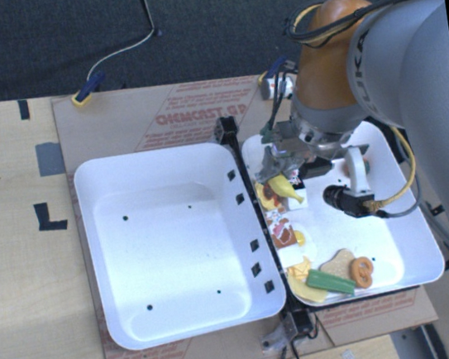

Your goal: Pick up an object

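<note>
the arm (375, 68) reaches in from the right of the frame, its gripper (282, 164) low over the upper left corner of the right bin (412, 259). i cannot tell whether the fingers are open or closed. just below them lies a banana (283, 189). further down along the bin's left side sit a red and white piece (282, 231), a green stick (329, 283) and an orange ring (361, 271). the left bin (167, 241) fills the middle of the frame on the counter (21, 272).
</note>
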`<state>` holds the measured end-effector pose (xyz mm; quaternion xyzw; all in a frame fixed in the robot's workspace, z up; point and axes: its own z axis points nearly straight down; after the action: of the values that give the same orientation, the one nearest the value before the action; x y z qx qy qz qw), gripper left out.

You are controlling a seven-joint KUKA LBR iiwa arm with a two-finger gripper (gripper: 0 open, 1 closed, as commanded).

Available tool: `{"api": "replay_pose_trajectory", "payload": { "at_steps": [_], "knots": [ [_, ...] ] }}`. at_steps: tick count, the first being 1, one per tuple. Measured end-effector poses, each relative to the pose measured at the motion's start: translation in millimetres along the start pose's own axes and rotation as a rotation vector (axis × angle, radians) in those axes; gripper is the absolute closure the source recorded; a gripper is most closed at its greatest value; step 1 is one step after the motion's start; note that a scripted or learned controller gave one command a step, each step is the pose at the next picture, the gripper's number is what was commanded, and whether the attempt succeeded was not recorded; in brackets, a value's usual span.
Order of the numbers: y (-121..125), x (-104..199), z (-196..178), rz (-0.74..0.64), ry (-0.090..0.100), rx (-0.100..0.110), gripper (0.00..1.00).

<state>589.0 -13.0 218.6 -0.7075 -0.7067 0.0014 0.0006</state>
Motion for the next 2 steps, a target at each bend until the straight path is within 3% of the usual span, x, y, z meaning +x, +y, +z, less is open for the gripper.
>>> {"api": "replay_pose_trajectory", "payload": {
  "at_steps": [1,2],
  "knots": [
    [50.2,52.9,-74.6,-0.009,0.003,-0.012,1.0],
    [37.3,93.7,-66.6,-0.005,0.001,0.0,1.0]
  ]
}}
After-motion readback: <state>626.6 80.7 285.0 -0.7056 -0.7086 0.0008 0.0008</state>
